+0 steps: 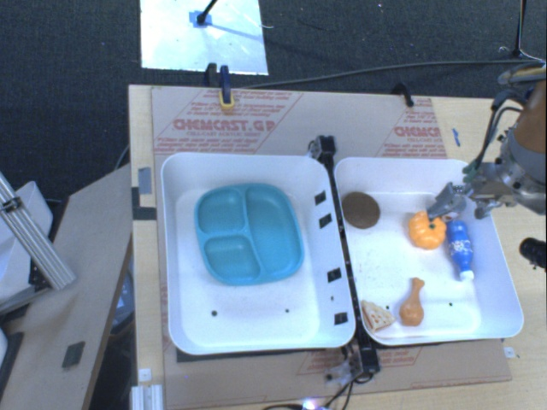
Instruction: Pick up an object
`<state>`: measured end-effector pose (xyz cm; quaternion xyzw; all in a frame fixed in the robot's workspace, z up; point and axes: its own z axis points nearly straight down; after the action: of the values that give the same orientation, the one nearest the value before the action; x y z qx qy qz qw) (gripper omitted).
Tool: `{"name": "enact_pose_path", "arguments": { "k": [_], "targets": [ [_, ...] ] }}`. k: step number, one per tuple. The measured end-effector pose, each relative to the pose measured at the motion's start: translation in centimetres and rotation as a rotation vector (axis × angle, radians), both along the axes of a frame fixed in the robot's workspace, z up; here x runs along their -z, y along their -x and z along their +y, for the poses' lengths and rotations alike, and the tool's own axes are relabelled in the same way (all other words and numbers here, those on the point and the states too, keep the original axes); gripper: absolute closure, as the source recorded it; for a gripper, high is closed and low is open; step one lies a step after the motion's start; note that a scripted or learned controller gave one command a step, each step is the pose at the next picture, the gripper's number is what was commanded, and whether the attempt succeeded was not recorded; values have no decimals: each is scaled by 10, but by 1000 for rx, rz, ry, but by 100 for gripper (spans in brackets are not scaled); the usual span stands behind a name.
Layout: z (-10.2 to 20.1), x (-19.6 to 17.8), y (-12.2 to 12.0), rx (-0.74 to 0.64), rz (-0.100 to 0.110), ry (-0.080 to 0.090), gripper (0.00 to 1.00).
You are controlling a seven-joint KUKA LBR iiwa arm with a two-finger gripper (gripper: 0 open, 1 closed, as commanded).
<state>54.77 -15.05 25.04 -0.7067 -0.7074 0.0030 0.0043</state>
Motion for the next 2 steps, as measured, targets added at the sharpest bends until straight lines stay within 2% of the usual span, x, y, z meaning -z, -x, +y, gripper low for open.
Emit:
{"name": "enact_pose_path", "arguments": {
  "k": [1, 2],
  "targets": [
    [0, -6, -2, -3, -12, 2, 0],
    [-2, 36, -2, -1, -8, 1, 0]
  ]
}}
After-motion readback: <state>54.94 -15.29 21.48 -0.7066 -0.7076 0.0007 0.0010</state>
